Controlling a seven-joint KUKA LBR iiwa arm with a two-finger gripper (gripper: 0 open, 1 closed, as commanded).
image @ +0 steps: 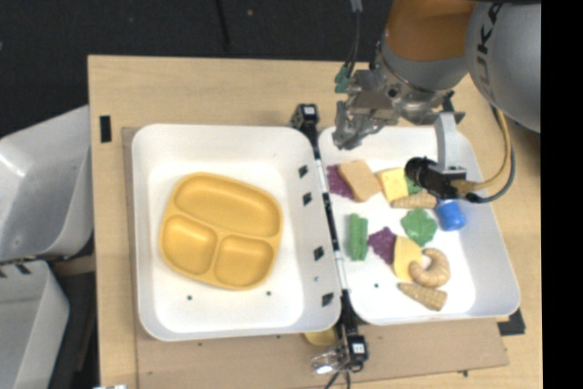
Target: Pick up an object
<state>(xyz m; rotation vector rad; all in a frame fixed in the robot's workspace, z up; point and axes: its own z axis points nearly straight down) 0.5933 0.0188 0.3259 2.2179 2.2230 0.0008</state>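
Note:
My gripper (349, 138) hangs over the back left corner of the right bin (483, 287), above and just behind the toy food pile. Right below it lie a tan bread slice (359, 179) and a purple piece (339, 182). Further right are a yellow cheese wedge (393, 184) and a blue piece (450, 214). Toward the front lie a green pepper strip (357, 236), a second purple piece (383, 243), a green leaf (418, 224), a croissant (431, 267) and a waffle cone (424, 294). Nothing is visible between the fingers.
The left bin (155, 305) holds a yellow three-compartment tray (220, 230). A ridge with black clips (321, 196) divides the two bins. The wooden bench edge runs around both bins.

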